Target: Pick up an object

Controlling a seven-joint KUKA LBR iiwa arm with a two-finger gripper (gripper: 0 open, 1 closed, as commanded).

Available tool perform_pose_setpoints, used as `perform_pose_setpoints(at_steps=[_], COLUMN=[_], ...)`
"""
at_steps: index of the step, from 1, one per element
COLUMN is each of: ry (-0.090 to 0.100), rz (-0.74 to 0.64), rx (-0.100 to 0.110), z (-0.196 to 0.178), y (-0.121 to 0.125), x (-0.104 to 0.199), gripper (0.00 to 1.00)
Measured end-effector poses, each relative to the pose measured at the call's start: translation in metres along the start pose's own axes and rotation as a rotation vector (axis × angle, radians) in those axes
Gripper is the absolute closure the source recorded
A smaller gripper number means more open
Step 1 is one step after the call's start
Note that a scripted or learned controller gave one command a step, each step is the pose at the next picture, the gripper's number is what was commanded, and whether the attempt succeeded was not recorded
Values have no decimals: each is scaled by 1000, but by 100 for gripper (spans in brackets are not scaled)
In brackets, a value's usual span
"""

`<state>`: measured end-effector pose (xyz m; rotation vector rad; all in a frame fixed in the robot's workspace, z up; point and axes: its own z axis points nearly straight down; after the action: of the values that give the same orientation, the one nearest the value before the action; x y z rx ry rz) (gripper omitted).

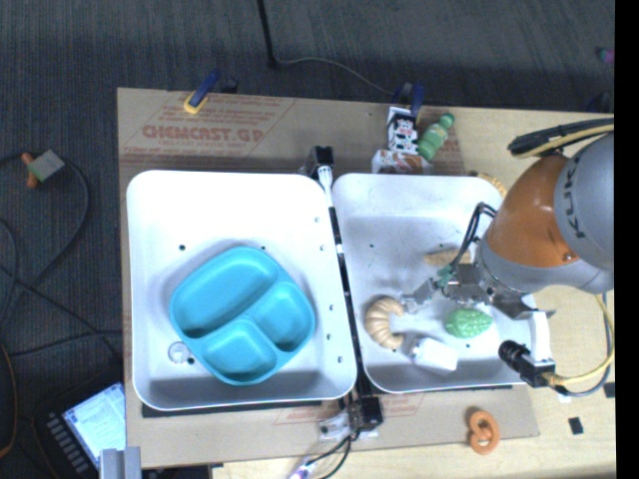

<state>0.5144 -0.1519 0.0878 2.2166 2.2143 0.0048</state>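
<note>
One pincer (461, 289) hovers above a green toy (467, 322); its spread seems unreadable

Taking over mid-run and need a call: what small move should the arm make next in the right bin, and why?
Probably a short straight descent onto the green ridged soft toy. The gripper sits just above it in the right white bin, with nothing visibly held. The tan curled croissant-shaped toy and white block lie close by, so going straight down seems safest.
</note>
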Motion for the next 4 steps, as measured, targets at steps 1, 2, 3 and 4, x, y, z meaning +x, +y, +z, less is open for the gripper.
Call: perform_pose_setpoints(at_steps=[1,2,3,4], ry=[-1,-2,2,4], rz=[0,2,-1,-2], rx=[-2,-5,7,9], z=[0,-11,-78,-141], y=[-28,-27,50,-17], x=[47,46,23,79], gripper=[0,100,100,100])
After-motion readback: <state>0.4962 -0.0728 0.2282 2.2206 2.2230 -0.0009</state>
